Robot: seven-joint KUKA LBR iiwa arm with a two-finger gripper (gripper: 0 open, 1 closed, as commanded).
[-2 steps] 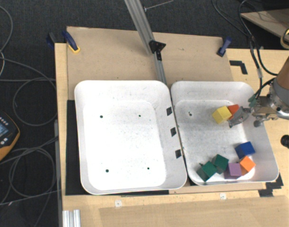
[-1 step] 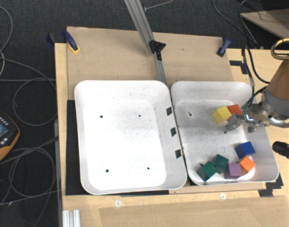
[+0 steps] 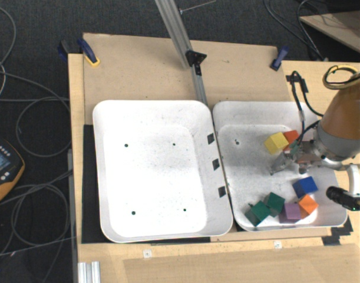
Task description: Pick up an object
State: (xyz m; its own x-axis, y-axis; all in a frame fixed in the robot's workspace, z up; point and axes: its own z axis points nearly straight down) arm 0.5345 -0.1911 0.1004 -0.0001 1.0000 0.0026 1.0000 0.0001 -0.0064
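Observation:
The right bin [image 3: 244,122] holds several small blocks. A yellow block [image 3: 277,142] and a red-orange block [image 3: 291,137] lie side by side near its back right. A blue block [image 3: 305,186], an orange block [image 3: 308,204], a purple block [image 3: 292,211] and two green blocks [image 3: 274,202] [image 3: 259,213] cluster at the front right. My gripper [image 3: 290,161] hangs low over the bin floor just in front of the yellow and red-orange blocks, behind the blue one. The arm's orange band and wrist cover part of the bin's right side.
The left bin [image 3: 109,158] sits beside the right one, with black clips along the shared rim. A slanted metal rail [image 3: 180,34] reaches down to the gap between the bins at the back. Cables run by the arm.

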